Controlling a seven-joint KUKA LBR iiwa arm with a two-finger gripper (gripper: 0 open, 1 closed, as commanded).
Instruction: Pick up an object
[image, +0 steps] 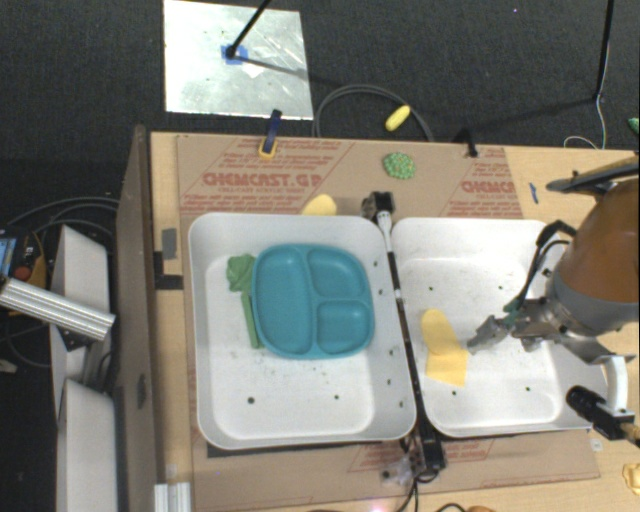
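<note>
The left shallow white bin (215, 400) holds a teal plastic divided plate (312, 300) lying over a green leafy strip (243, 290). In the right white bin (500, 250), a yellow wedge-shaped piece (442, 347) lies near the gripper (484, 332); whether the gripper is open cannot be told.

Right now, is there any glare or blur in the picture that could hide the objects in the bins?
In the camera view, glare sits only on the shiny sheet beyond the bench; both bins are evenly lit, so the blue tray and the yellow piece read clearly; the gripper looks a little soft, its tips hard to make out.
</note>
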